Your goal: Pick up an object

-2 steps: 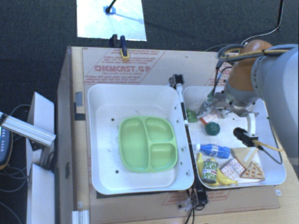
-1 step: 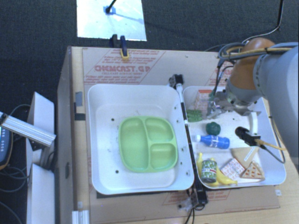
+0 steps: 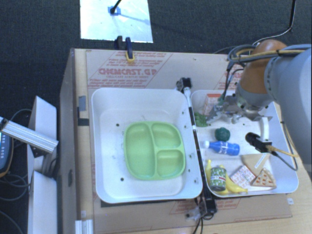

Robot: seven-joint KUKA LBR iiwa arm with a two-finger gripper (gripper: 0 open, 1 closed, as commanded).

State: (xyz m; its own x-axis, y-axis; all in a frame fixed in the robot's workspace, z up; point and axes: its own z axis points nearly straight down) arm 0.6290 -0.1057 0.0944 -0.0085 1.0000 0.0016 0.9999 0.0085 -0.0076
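Right now your gripper [image 3: 222,112] hangs low over the far end of the right bin [image 3: 287,179], and you cannot tell how it is set, because the wrist hides that part. Nothing shows in its grasp.

Just beside it, a bit toward the other bin, sits a small green leafy toy [image 3: 201,119]. A little nearer the camera from the gripper lies a dark green ball [image 3: 223,133], and just past that a blue bottle [image 3: 222,147] on its side.

You would likely do best with the ball. It looks light and a bit soft, so it should squash a little and not break. It may roll, so pinch it across the middle from straight above.

The bottle looks hard and smooth and could slip or spin; take it across its fat part, not the cap.

The green tray [image 3: 155,150] in the left bin [image 3: 107,130] is flat and wide, too hard to pinch
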